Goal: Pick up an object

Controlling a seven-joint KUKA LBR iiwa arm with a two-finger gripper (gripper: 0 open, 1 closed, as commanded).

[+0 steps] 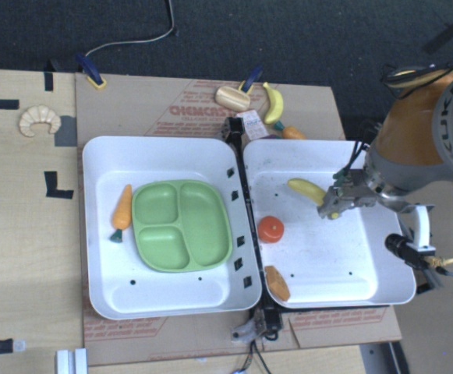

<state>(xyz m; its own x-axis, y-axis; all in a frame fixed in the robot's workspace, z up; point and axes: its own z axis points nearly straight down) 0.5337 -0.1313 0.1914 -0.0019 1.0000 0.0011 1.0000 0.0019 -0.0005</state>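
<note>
A: Camera view, right bin [382, 283]. Likely target is the yellow banana [306, 188], lying flat on the bin floor toward the upper middle, long axis running left-up to right-down. Its right end sits directly at the gripper [334, 207].

B: Held, or just touched?

A: Cannot tell. Gripper is low over the banana's right tip, dark fingers bunched around it, but whether they are spread or closed on the fruit is not readable from this slant. A small yellow spot shows under the fingertips; could be the banana's end.

B: Step in hand?

A: I judge it the descent-and-grasp stage. Banana looks flat on the floor, not lifted. Next move calls for a firm close across the narrow end, then a straight lift; a grip that far out on the tip may let it swing or slip.

B: Other things close by?

A: Orange round fruit [270, 229] left of and below the banana, apart from it. Brown oblong piece [277, 283] against the bin's lower left wall. Left bin [101, 287] holds a green divided plate [183, 224] with a carrot [122, 207] just beside its left edge.

B: Outside the bins?

A: On the table [23, 248]: a second banana [273, 102] and a bread roll [231, 97] behind the bins, a croissant [40, 120] far left.

B: Hidden?

A: Arm [417, 142] covers the bin's upper right corner.
</note>
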